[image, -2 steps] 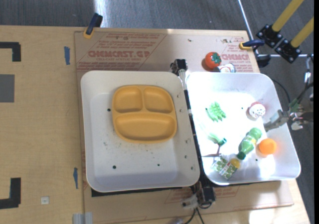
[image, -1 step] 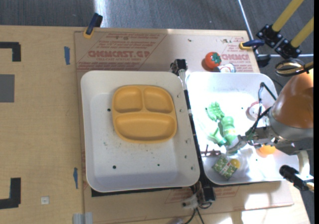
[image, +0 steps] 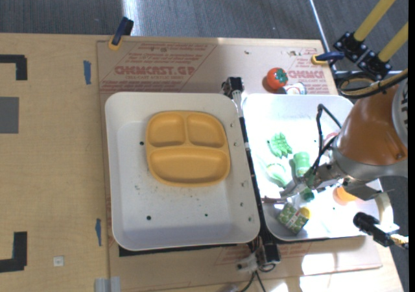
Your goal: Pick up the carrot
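The gripper (image: 305, 191) is hovering low in the right bin (image: 259, 108), grip state I cannot tell, while the carrot (image: 345, 194), probably light, stiff plastic, is peeking out beside the arm, best pinched mid-body.

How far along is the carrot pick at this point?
Done: the arm has reached into the right bin. In hand: the gripper is low among green items, beside the carrot. Left: nothing shows it holding the carrot, which lies in the bin; grasp and lift remain.
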`<state>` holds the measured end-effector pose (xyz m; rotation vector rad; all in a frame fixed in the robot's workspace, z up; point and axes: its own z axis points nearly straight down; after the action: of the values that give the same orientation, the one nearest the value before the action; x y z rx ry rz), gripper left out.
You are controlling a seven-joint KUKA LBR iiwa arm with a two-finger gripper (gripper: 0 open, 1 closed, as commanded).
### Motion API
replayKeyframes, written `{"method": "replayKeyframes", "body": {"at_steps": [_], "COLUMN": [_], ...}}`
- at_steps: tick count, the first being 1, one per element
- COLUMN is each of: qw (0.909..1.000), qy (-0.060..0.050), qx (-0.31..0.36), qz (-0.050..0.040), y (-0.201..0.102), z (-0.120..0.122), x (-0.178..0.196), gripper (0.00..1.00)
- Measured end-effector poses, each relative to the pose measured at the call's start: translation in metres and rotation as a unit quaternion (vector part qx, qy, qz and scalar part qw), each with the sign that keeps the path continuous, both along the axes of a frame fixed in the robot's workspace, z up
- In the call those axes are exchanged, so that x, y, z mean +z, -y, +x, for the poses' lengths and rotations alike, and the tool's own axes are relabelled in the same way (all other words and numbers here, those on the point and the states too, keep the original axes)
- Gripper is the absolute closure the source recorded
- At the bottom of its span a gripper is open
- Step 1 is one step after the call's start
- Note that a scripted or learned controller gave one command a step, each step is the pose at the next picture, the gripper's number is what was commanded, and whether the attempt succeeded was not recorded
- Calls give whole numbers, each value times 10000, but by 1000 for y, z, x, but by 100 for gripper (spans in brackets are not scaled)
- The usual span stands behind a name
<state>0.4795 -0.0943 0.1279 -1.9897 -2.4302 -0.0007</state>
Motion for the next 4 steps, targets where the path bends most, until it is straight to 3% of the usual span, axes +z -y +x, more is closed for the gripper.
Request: {"method": "replayKeyframes", "body": {"at_steps": [1,2,3,4], "qw": [9989,9999,9999,9934], "qy": [-10,12,28,7], "qx": [470,114,111,-1149], "qz": [5,-9,-14,-5], "y": [3,12,12,-46], "z": [0,8,9,26], "x": [-3,-5,5,57], "gripper": [0,0,100,100]}}
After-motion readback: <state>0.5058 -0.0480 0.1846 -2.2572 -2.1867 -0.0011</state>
